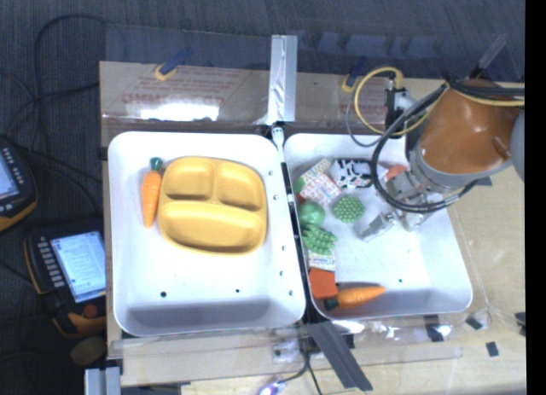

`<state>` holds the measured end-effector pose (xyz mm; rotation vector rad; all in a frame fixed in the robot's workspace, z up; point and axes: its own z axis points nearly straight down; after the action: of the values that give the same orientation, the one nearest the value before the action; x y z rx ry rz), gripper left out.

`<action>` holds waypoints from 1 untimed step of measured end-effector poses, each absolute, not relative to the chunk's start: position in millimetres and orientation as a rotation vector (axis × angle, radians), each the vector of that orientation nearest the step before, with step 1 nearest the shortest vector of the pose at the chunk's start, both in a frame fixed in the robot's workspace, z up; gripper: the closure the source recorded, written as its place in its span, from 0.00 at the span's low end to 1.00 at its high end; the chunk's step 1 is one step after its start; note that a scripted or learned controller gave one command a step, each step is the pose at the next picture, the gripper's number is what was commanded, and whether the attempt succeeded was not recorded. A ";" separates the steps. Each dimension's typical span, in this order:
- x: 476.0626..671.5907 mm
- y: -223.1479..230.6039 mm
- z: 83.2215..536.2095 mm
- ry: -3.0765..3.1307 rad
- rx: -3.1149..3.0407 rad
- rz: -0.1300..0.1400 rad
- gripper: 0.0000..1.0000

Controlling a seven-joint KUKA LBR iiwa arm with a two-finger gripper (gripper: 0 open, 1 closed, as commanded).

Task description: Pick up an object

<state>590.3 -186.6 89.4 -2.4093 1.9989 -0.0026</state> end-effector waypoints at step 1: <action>592.1 -186.1 100.2 1.999 -2.404 -0.008 1.00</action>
<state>592.1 -186.1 100.2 -2.4042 1.9991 -0.0079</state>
